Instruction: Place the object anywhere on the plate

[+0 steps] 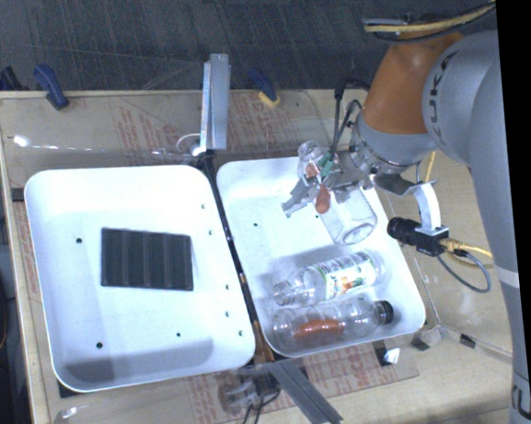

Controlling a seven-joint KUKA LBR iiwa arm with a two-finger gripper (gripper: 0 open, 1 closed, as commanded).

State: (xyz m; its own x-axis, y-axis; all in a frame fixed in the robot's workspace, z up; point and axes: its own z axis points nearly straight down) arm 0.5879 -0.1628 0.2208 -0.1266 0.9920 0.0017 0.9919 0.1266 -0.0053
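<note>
The plate [146, 258] is a dark ribbed rectangle lying flat in the left white bin [53, 207]. My gripper [313, 189] hangs over the upper part of the right bin [245, 190], far to the right of the plate. A clear plastic cup [351, 217] with a red mark near its top sits right beside and under the gripper; whether it is held is unclear. Two clear bottles lie on their sides lower in the right bin: one with a green and white label [331, 279] and one with an orange band and dark cap [330, 321].
A grey metal bar [215, 105] stands at the back between the bins. Blue clamps [51, 87] hold the board's far edge. Cables and a black connector [415, 233] hang off the wrist at the right bin's edge.
</note>
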